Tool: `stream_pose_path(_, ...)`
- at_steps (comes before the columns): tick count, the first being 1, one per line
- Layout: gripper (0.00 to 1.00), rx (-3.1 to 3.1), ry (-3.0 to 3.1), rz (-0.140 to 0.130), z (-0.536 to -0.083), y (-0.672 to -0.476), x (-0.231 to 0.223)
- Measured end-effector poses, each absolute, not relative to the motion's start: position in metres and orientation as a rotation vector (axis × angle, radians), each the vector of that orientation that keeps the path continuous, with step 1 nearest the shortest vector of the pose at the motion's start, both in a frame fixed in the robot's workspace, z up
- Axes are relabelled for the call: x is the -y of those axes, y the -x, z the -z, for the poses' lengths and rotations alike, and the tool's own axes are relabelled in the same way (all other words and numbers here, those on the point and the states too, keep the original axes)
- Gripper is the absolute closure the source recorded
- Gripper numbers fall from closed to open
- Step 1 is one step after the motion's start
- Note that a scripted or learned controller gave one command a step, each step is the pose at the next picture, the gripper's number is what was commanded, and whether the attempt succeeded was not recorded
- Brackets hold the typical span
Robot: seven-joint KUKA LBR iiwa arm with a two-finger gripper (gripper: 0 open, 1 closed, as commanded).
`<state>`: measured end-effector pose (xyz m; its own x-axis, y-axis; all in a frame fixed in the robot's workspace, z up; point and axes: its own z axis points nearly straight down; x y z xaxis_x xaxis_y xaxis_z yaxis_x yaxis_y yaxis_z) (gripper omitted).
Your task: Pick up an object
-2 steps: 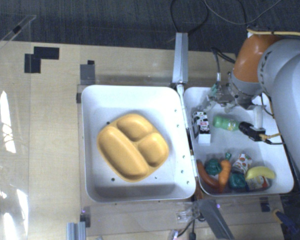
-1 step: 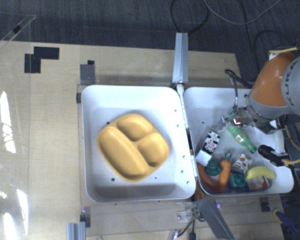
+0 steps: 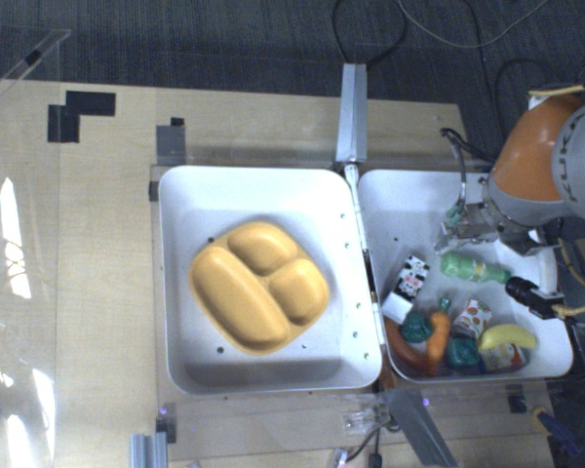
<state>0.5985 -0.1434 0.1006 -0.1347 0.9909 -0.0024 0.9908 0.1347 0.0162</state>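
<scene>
One green bottle [image 3: 473, 267] lies just below the hand [image 3: 465, 224], whose grip I cannot tell.

I see yellow tray [image 3: 258, 286] in left bin [image 3: 175, 261]; gripper [image 3: 465, 224] at frame right, over green bottle [image 3: 473, 267] in right bin [image 3: 390, 198].

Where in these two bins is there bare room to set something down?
The right bin is bare along its far-left part, beside the divider. Its near end is crowded: a green bottle, a banana and small toys. The left bin has bare margins all around the big yellow tray.
</scene>
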Motion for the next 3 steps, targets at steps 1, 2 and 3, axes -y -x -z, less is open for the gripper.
stream_pose_path(1,0.00,-2.357,-2.058,-0.017,-0.101,-0.599,0.143)
stream_pose_path(2,0.00,-2.393,-2.026,-0.008,-0.088,-0.576,0.181)
stream_pose_path(3,1.00,-2.391,-2.017,-0.019,-0.101,-0.580,0.178)
